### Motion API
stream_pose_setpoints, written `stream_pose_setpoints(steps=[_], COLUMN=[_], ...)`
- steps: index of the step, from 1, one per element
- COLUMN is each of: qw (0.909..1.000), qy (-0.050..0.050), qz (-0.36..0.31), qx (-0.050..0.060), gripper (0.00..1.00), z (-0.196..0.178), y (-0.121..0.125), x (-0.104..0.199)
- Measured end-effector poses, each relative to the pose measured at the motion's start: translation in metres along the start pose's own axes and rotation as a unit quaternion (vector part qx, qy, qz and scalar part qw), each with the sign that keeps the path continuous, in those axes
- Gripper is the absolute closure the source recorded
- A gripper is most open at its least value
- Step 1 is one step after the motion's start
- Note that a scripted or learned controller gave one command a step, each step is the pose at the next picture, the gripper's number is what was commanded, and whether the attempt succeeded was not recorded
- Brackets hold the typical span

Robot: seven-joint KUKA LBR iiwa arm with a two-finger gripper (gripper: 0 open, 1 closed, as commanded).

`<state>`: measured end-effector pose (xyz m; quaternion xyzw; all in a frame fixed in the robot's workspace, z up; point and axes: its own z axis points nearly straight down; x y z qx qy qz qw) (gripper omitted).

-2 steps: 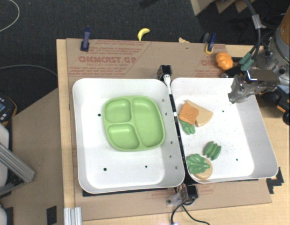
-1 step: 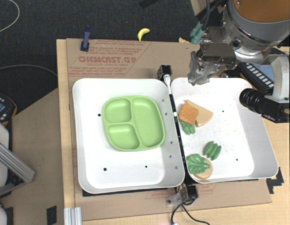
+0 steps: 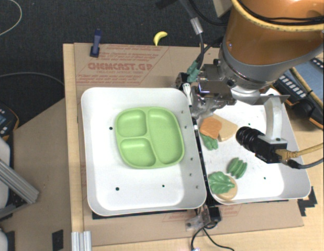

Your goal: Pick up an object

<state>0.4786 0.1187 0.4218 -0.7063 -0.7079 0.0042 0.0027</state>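
Note:
My gripper (image 3: pixel 202 104) hangs low over the far left corner of the right bin (image 3: pixel 287 184), under the grey wrist and orange band. Just below it lie an orange wedge (image 3: pixel 210 126) and a tan slice (image 3: pixel 228 131), touching each other. A small green piece (image 3: pixel 211 143) rests against the wedge's near side. Closer to the front are a bunch of green beans (image 3: pixel 236 167) and a green leaf (image 3: pixel 220 182) lying on a tan disc (image 3: pixel 228 192). I see nothing held in the gripper.
The left bin (image 3: pixel 99 192) holds a green divided plate (image 3: pixel 149 137). A black cylinder on a white bracket (image 3: pixel 258 143) juts over the right bin. A yellow banana toy (image 3: pixel 160 36) and a blue clip (image 3: pixel 95 43) lie on the cardboard behind the bins.

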Motion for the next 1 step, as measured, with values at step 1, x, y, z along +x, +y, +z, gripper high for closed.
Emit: stream_pose_setpoints(steps=[1], qw=[1.0000], qy=[0.001], qz=[0.001], qx=[-0.006], gripper=[1.00], z=[-0.0155], y=[0.0012], x=[-0.0009])
